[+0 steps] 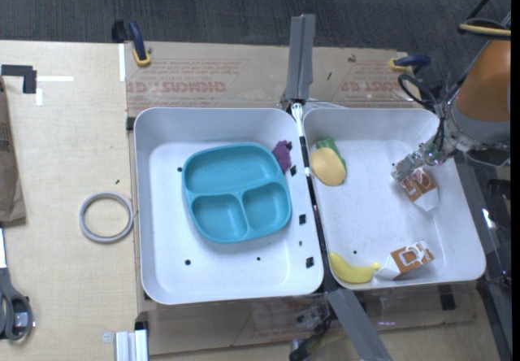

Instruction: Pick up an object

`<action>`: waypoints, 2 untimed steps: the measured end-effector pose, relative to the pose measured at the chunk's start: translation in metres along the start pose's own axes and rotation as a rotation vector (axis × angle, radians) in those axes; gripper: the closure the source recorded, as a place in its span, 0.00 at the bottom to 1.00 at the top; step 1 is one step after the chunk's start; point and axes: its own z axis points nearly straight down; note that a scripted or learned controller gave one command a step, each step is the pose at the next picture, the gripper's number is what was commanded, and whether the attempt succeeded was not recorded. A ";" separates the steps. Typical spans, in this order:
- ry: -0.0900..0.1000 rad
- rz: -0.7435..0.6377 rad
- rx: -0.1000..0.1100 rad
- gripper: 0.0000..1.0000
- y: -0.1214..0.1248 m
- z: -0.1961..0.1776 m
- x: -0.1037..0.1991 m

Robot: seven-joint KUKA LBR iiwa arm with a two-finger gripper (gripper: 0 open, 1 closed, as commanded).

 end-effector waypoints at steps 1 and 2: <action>-0.003 -0.183 0.000 1.00 0.016 -0.107 0.017; -0.003 0.138 0.001 1.00 0.086 -0.126 0.067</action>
